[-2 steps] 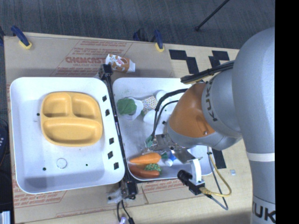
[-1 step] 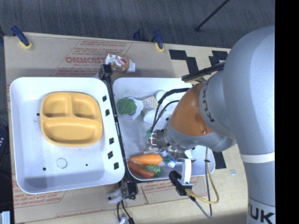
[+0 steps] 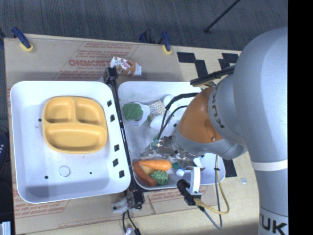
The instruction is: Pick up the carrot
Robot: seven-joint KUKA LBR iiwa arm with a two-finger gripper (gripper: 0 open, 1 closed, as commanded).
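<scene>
The carrot (image 3: 155, 165) lies in the right bin (image 3: 142, 89), near its front-left corner, long axis running left to right. The gripper (image 3: 168, 148) hangs just above it; the wrist hides whether its jaws are open.

So there's a yellow divided tray (image 3: 75, 124) sitting in the left white bin (image 3: 29, 180), three compartments, nothing in them as far as I can see. The right white bin (image 3: 142, 88) has a green leafy thing (image 3: 132, 112) near its upper left, some white bits just beside it I can't make out, and down at the near edge a red piece (image 3: 145, 176) touching a little green broccoli-looking piece (image 3: 161, 177). Both bins rest on a cardboard sheet (image 3: 88, 53) with red printing. A small crumpled packet (image 3: 124, 66) lies on it just above the gap between the bins. Blue clamps (image 3: 22, 38) grip the sheet's far edge, on grey carpet (image 3: 98, 9).
</scene>
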